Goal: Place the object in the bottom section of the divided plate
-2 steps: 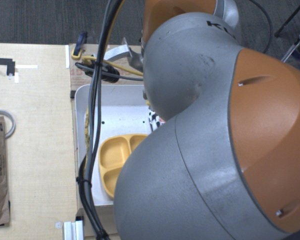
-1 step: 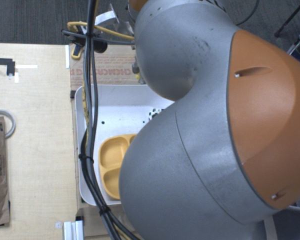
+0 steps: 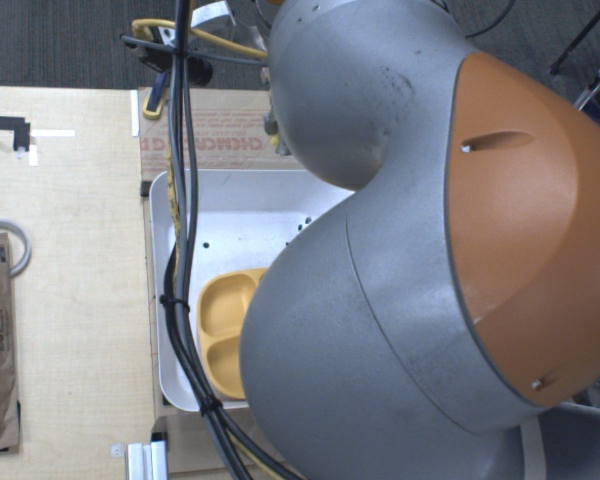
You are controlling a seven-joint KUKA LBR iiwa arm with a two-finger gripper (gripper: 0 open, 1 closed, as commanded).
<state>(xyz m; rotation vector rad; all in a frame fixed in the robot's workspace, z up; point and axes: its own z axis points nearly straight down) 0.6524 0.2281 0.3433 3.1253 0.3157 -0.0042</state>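
The bulky grey arm with its orange band [image 3: 430,268] covers the frame from twelve to six o'clock, so the hand, its spread and the object cannot be told. The shallow white bin [image 3: 165,298] lies on the pale wooden tabletop [image 3: 70,268]. The yellow divided plastic plate [image 3: 225,333] peeks out at seven o'clock; red lettering on the brown cardboard [image 3: 220,133] at eleven is too blurred to read.

1. My arm [image 3: 410,218] covers most of the bin [image 3: 230,203].
2. The plate [image 3: 225,333] fills the bin's lower left; bare floor lies above it.
3. Cables [image 3: 183,218] cross the bin's left wall.
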